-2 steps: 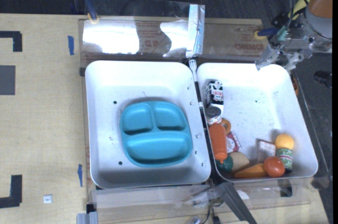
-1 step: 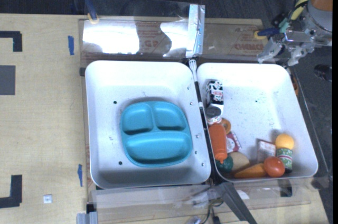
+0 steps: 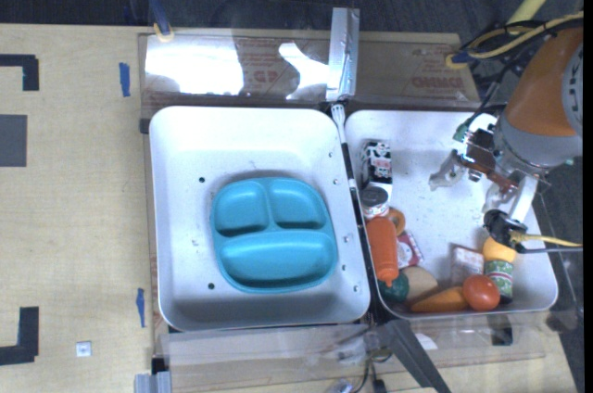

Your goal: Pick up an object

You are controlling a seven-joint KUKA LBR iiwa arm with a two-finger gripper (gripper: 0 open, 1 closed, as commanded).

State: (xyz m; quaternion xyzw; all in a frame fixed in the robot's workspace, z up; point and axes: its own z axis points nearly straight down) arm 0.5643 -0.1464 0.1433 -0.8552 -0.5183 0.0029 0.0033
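Two white bins [image 3: 176, 141]: one blue tray [image 3: 274, 232], two carrots [image 3: 381, 245] (pincer [image 3: 482, 167] state unclear).

A light-blue divided tray [image 3: 274, 229] lies in the white left bin [image 3: 176, 196]; an orange carrot [image 3: 381, 247], a red tomato [image 3: 481, 292], a black-and-white cow-patterned carton [image 3: 377, 161].

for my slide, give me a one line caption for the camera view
KUKA arm reaching over the right bin of toy food, with a blue divided plate in the left bin.
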